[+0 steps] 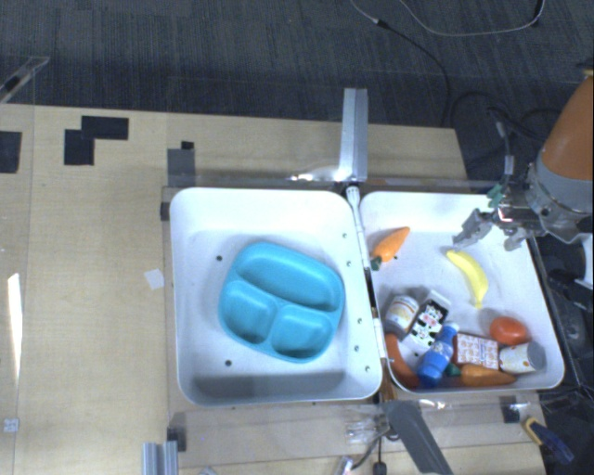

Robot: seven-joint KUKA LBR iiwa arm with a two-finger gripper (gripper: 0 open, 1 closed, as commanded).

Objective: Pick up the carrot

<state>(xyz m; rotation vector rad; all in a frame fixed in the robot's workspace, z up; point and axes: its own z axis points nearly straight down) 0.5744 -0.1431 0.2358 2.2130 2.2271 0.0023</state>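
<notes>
Carrot [390, 243] in rt bin [548, 325], tan bench [83, 306], dark carpet behind.

We are looking at a robotics lab: left of the gripper [490, 225], two white bins [186, 278] sit in a metal frame [355, 130] on a plywood bench [83, 306], cables [445, 28] trailing over dark carpet beyond it.

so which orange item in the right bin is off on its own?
The carrot, by the divider at the bin's upper left. The other orange pieces crowd the bottom pile.
</notes>
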